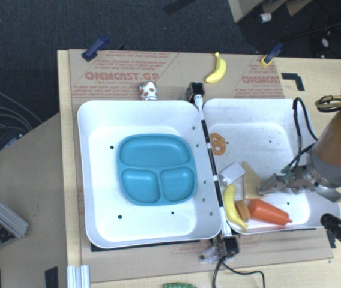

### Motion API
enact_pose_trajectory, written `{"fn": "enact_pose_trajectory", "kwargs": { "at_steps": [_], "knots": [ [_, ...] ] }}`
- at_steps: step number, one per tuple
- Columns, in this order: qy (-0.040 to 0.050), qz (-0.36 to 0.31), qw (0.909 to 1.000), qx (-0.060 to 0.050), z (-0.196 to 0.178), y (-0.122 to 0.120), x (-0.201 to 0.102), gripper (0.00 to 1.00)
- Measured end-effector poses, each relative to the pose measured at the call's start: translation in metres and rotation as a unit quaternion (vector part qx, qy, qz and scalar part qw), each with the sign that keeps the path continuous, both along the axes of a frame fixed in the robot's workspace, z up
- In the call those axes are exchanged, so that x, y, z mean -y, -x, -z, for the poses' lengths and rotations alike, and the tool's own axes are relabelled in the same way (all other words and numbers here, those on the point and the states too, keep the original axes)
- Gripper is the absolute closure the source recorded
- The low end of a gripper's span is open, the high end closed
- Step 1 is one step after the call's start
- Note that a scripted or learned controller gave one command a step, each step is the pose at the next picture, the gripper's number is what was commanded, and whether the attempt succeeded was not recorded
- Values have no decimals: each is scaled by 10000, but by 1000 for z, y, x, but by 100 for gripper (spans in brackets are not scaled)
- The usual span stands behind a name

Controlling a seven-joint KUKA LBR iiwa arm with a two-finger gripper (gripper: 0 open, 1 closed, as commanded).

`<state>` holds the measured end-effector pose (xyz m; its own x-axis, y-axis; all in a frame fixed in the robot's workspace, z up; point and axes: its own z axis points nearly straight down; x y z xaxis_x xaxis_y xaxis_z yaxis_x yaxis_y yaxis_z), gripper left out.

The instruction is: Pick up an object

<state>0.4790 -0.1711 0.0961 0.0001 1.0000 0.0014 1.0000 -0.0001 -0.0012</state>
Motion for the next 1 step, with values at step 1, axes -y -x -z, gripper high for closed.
{"fn": "enact_pose_trajectory", "kwargs": {
  "at_steps": [1],
  "knots": [
    [4,6,10000,20,-10,-1,0,100]
  ]
}}
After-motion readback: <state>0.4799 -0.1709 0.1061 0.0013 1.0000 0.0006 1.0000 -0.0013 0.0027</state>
